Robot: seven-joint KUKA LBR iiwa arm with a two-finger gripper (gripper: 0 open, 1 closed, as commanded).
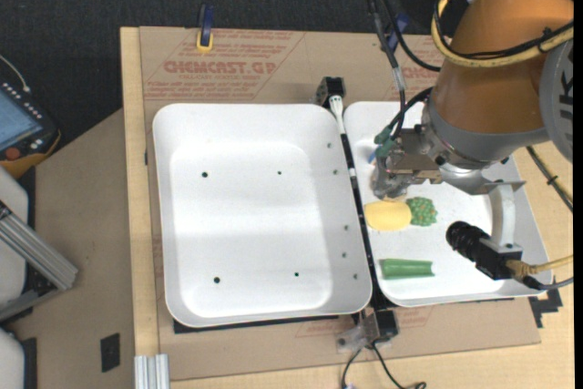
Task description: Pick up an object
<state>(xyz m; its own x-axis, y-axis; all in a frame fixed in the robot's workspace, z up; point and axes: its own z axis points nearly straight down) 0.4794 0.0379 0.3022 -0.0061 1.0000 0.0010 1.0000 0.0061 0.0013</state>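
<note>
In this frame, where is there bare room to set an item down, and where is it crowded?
The left bin has a bare floor from wall to wall, marked by four small dark dots. The right bin is crowded: gripper over its middle, yellow piece touching a green knobbly piece, green stick near the front. A small bare patch lies at its back-left corner.

The arm (496, 59) reaches in from the right, its orange band bulking large above the grey wrist over the tabletop's right half. The wrist points steeply down. The gripper (393, 182) hangs low near the left edge of the right bin (455, 287), its tip just above the bin floor.
</note>
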